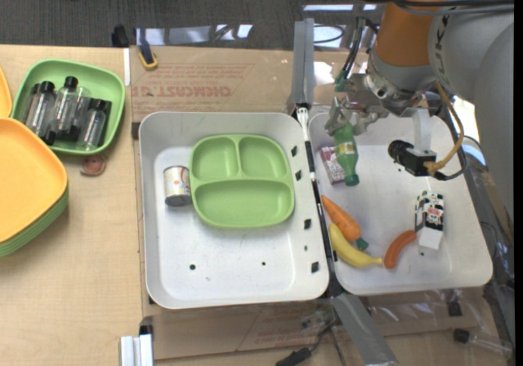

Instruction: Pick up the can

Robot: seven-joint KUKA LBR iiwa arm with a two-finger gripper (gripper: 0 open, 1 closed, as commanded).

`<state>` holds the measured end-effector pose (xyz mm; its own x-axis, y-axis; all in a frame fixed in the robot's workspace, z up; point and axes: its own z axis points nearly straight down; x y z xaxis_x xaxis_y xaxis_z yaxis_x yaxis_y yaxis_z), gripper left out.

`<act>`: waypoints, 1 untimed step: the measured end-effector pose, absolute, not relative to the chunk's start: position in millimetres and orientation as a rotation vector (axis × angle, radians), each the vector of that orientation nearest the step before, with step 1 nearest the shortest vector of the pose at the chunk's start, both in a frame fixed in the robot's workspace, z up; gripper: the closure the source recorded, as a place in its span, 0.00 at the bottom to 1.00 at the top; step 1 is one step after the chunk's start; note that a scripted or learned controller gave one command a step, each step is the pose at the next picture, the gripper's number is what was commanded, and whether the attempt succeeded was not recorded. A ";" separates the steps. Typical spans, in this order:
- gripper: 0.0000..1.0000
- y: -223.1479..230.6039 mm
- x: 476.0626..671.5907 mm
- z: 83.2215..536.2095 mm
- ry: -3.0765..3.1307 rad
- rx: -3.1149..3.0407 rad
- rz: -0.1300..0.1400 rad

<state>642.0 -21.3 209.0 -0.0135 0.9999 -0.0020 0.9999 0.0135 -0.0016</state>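
Gripper (350, 115) hangs over the right bin (458, 262), just above a green bottle (347, 158); whether it grips anything I cannot tell. Well to its left, the can (176, 185) lies in the left bin (237, 278), touching the green tray (242, 180).

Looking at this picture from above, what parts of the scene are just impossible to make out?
- Claw: the arm's own wrist hangs over it, so its opening is unclear in the camera view.
- Can: its label is too small to read.
- Green bottle: its top is hidden under the claw.
- Pink packet: partly covered by the bottle.
- Orange plates: cut off by the left edge.
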 end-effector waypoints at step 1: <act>1.00 -64.4 600.0 190.4 2.221 2.224 -0.005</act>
